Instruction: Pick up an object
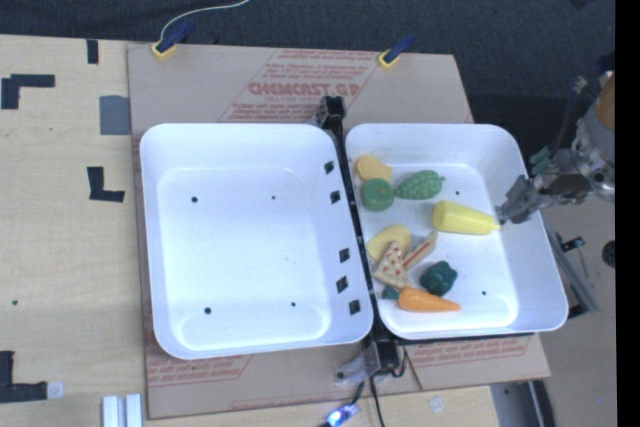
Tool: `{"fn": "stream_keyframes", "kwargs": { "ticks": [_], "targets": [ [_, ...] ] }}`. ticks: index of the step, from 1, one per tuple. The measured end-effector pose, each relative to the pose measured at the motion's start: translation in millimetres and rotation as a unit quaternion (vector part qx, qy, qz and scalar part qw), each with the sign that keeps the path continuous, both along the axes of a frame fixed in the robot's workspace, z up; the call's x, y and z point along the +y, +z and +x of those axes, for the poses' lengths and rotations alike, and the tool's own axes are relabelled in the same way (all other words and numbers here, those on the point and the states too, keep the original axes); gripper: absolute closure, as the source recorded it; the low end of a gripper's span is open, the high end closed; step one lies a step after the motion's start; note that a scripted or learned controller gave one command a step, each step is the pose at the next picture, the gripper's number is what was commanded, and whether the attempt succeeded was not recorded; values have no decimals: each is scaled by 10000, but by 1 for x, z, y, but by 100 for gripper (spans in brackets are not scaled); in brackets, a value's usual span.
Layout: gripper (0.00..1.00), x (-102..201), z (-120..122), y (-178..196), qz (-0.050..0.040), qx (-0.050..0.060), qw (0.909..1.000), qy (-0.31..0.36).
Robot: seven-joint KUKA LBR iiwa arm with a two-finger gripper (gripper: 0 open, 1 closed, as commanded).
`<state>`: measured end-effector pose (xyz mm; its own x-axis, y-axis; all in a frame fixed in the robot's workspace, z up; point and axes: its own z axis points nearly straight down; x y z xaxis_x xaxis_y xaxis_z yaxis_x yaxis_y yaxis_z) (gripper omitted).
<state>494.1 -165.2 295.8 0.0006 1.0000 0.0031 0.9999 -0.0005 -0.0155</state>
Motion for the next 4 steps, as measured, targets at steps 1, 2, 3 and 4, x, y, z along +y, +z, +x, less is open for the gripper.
{"fn": "stream_keyframes", "kwargs": {
  "ticks": [1, 2, 3, 4],
  "targets": [
    [100, 17, -10, 157, -35, -160, 9999, 23],
    [100, 25, 29, 240, -33, -132, 9999, 22],
    [100, 41, -13, 25, 3, 15, 10000, 1],
    [100, 50, 69, 218, -41, -179, 9998, 24]
  ]
}}
